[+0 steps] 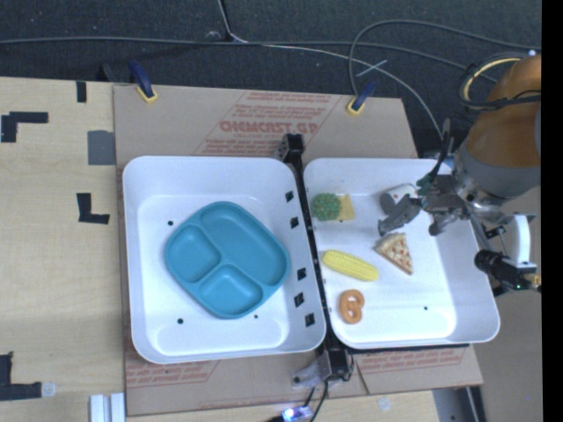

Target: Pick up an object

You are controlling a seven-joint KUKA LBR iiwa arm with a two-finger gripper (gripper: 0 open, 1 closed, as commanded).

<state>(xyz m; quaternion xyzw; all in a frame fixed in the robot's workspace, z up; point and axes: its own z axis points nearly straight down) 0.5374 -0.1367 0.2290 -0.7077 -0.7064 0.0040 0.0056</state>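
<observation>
The right bin (pixel 440 319) holds several toy foods. A green broccoli floret (pixel 326 206) rests against a small yellow wedge (pixel 347 207) near the bin's left wall. A yellow corn cob (pixel 350 265) lies in the middle, with an orange pretzel (pixel 352 306) in front of it. A pizza slice (pixel 397 253) lies to the right of the corn. My gripper (pixel 393 214) hovers just behind the pizza slice, open, with nothing between its fingers.
The left bin (pixel 145 323) holds a blue divided tray (pixel 226 258). A black divider with clips (pixel 303 236) runs between the bins. The grey arm (pixel 497 161) comes in over the right bin's far right corner. Cables cross the dark bench behind.
</observation>
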